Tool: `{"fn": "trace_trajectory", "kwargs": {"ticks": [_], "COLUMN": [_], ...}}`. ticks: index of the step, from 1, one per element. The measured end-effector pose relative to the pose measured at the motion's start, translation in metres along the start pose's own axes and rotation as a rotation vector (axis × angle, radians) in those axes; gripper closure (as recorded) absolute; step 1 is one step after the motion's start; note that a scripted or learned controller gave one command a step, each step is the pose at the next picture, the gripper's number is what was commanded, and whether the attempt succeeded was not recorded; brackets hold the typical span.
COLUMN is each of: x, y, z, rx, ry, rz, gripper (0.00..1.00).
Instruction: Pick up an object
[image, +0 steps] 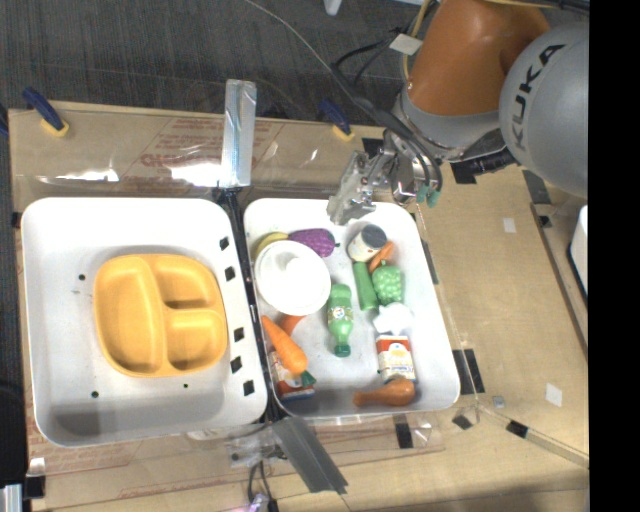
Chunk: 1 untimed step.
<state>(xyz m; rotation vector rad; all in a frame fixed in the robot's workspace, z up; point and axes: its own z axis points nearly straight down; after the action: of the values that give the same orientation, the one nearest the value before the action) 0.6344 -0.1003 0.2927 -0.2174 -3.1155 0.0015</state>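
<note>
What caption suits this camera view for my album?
Gripper poised at the rim of the toy-filled right bin; yellow tray in the left bin.

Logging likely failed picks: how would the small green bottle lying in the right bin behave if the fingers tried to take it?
The green bottle lies on its side with a rounded body, so it would probably roll when nudged. It looks like smooth plastic, so it may slip from a pinch. It seems small and light, with the white bowl and carrot crowding one side.

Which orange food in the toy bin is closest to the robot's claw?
The small carrot beside the round tin, near the gripper. The bigger carrot and the drumstick lie farther down the bin.
</note>
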Motion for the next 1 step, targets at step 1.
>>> {"fn": "trace_trajectory", "kwargs": {"ticks": [1], "x": [-0.0073], "y": [-0.1146], "z": [-0.0177], "rx": [0.002], "ry": [-0.016], "rz": [-0.131], "gripper": [1.00]}}
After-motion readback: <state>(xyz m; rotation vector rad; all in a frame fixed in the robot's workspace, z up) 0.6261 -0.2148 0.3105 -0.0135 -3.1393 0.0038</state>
